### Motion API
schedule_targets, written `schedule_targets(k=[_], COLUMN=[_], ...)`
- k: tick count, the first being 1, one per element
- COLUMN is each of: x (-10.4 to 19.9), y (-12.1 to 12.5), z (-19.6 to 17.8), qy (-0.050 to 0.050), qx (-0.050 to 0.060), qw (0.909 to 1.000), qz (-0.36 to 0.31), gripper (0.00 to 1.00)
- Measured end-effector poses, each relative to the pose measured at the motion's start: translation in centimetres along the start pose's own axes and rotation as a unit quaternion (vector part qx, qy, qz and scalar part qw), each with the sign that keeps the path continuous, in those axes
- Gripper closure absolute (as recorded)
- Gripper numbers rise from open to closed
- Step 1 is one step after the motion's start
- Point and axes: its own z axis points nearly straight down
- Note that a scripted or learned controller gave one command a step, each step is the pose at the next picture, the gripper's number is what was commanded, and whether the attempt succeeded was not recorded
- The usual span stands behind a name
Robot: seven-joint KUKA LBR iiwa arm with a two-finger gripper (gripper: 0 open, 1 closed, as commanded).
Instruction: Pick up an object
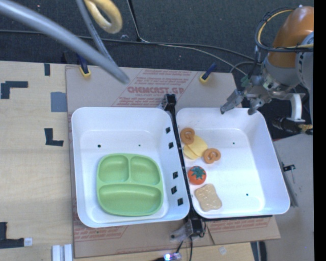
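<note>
Where the pale wood tabletop meets the far edge, a dark carpeted floor takes over, crossed by thin black cables. Black tape marks and a grey patch dot the wood at the left. A brown cardboard sheet lies under both bins, held at its far corners by two yellow-and-blue clamps — red print on it reads roughly "CHEMCAST GP", the smaller lines too fine to read. A blurred grey pole slants across the upper left with a yellow loop near its top.

The left white bin holds a green divided plate with three compartments, lying flat toward the near side. The right white bin holds five small toy foods, all close to its left wall: a brown pretzel farthest back, touching a yellow slice; a second pretzel just beside that slice; a red tomato with a green top; and a tan slice of toast nearest the front. A black strip with clips joins the two bins.

The arm, orange-banded, hangs over the right bin's far right corner. Its pincer stands wide, fingers spread and holding nothing — well apart from the toy foods.
</note>
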Motion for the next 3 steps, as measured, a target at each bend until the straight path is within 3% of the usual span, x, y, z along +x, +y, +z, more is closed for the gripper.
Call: schedule_targets(k=[2, 3], x=[-0.1, 0.0], y=[-0.6, -0.4], z=[11.0, 9.7], qy=[0.000, 0.000], qx=[0.001, -0.002], qw=[1.0000, 1.0000], qz=[0.000, -0.001], gripper=[0.00, 1.00])
